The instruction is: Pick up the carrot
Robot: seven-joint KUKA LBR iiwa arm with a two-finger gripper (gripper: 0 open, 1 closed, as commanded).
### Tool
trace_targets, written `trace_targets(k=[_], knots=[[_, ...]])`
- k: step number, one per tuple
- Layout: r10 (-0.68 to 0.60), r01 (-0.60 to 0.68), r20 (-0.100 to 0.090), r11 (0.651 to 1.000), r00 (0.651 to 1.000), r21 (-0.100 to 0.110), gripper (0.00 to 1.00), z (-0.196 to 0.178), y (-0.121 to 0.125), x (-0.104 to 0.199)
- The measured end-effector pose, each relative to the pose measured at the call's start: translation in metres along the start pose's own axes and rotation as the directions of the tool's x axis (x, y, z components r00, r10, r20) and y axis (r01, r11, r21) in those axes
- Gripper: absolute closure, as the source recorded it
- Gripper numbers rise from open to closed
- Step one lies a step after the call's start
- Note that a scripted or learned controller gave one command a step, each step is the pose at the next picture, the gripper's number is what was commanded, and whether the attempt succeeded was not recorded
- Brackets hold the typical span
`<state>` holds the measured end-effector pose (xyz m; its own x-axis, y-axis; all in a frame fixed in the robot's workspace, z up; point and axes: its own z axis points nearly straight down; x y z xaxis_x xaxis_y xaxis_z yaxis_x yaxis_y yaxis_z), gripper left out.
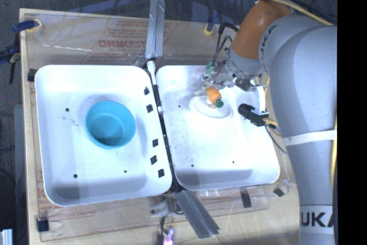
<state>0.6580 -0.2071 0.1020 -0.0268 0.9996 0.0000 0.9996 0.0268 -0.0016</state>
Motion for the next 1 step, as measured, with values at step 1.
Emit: trace_targets(k=[1], knots=[[0.104, -0.104, 0.000, 0.995, 0.995, 0.003, 1.00, -0.0885, -0.0116, 0.0497]])
